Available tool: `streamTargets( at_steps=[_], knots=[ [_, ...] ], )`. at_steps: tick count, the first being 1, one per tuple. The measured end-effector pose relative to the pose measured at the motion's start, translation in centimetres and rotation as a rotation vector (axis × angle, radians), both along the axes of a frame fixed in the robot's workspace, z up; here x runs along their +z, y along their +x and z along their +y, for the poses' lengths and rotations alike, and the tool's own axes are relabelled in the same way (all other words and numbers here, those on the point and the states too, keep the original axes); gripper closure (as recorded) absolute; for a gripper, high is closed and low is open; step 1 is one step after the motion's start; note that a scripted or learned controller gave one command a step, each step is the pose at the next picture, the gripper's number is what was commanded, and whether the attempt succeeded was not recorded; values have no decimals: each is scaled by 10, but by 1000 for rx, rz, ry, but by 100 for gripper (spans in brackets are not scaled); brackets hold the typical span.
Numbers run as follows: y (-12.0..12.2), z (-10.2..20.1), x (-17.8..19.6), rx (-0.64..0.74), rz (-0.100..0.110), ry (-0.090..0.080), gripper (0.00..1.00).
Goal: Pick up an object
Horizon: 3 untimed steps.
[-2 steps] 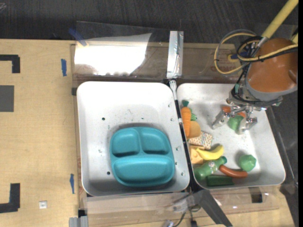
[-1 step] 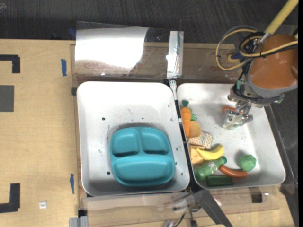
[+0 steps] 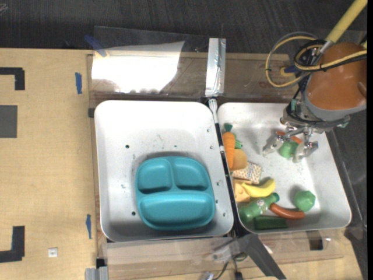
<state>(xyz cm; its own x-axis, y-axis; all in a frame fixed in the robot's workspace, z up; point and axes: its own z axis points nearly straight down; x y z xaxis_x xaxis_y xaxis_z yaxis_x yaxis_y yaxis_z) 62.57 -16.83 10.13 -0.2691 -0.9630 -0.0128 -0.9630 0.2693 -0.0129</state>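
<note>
My gripper [image 3: 289, 146] hangs over the upper part of the right bin [image 3: 338, 179], below the arm's orange band. Its two silver fingers [image 3: 271, 144] stand apart, open, on either side of a small green toy [image 3: 287, 150] with a bit of red-orange on top. The green toy lies between the fingers, and no contact with them shows. Toy foods lie lower and to the left: an orange carrot [image 3: 229, 145], a checked cracker [image 3: 251, 172], a yellow banana [image 3: 260, 188], a round green piece [image 3: 304, 200] and a red chilli [image 3: 286, 212].
A teal divided plate [image 3: 173, 192] lies in the left bin [image 3: 116, 133]. A dark green cucumber [image 3: 269, 222] rests against the right bin's front wall. Yellow and black cables [image 3: 291, 57] loop behind the arm. A metal strip [image 3: 215, 66] stands beyond the bins.
</note>
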Motion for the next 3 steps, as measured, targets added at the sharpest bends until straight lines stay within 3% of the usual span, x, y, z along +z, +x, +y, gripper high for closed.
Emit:
streamTargets(
  at_steps=[1,2,3],
  knots=[
    [-6,-23,-13,72,7,-7,0],
    [18,16,-13,150,4,-7,0],
    [-23,-5,-12,319,7,-11,0]
  ],
)
